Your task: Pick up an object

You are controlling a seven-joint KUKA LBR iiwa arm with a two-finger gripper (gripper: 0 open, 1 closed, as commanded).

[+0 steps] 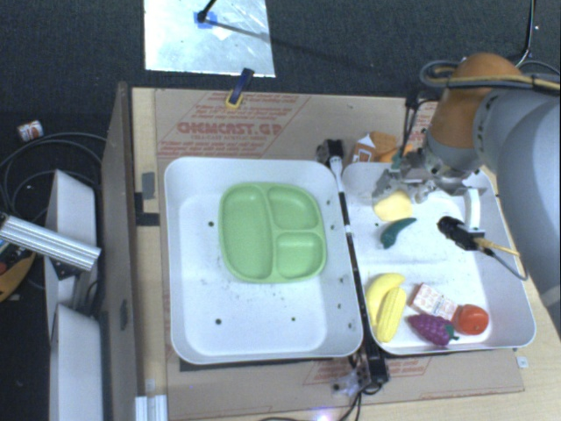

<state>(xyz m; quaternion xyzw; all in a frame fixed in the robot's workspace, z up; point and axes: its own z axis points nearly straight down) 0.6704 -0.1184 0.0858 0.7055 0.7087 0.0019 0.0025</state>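
Gripper (pixel 399 186) low over far end of right bin (pixel 508 310), just above yellow lemon-like piece (pixel 392 207); finger spread impossible to tell. Teal piece (pixel 396 230) just beside lemon. Bananas (pixel 386 301), grapes (pixel 431 328), tomato (pixel 472 318) and small box (pixel 432 301) near front. Green divided plate (pixel 270 232) in left bin (pixel 188 323)

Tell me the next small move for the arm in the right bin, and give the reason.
Probably a short straight descent onto the pale yellow lemon-shaped toy. The pincer sits at that toy's upper edge in the shallow white right bin, and nothing shows between its fingers. The teal curved toy lies just below, so a sideways slide risks nudging it.
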